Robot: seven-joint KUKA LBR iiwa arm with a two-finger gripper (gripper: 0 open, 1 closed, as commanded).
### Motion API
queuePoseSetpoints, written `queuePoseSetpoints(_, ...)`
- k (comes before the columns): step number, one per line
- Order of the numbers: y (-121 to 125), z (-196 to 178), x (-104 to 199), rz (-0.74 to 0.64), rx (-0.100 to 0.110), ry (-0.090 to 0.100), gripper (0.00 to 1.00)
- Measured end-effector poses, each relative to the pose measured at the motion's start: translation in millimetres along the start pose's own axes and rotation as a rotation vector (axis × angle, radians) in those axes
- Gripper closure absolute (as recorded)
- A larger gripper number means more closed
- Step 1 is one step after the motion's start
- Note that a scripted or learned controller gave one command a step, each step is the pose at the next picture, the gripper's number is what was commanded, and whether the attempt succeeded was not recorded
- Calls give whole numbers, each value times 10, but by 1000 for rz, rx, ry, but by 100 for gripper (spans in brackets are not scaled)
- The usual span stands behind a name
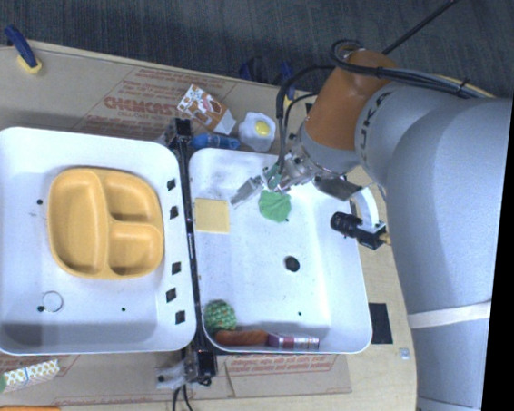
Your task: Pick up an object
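My gripper (pixel 273 182) hangs over the far part of the right bin (pixel 348 296), below the orange band of the wrist. A crumpled green object (pixel 276 207) lies right beneath it, touching or nearly touching it. A flat pale-yellow square (pixel 211 215) rests on the bin floor to the left of the gripper. Along the near wall of the same bin are a green textured ball (pixel 220 314), a reddish sausage-shaped item (pixel 241 338) and a pinkish tube (pixel 294 342).
The left bin (pixel 9 220) holds a yellow divided tray (pixel 106 223). A small black disc (pixel 292 265) sits mid-floor in the right bin. Behind the bins lie a snack packet (pixel 200 105), a yellow-and-white item (pixel 258 130) and a blue item (pixel 214 140).
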State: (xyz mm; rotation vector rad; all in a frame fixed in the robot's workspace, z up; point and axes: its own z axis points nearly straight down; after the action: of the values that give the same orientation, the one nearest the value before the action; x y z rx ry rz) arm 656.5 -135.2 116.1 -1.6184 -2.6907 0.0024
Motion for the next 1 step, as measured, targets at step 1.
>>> queuePoseSetpoints(1, -119, 242, -226, 420, -1, 0, 0)
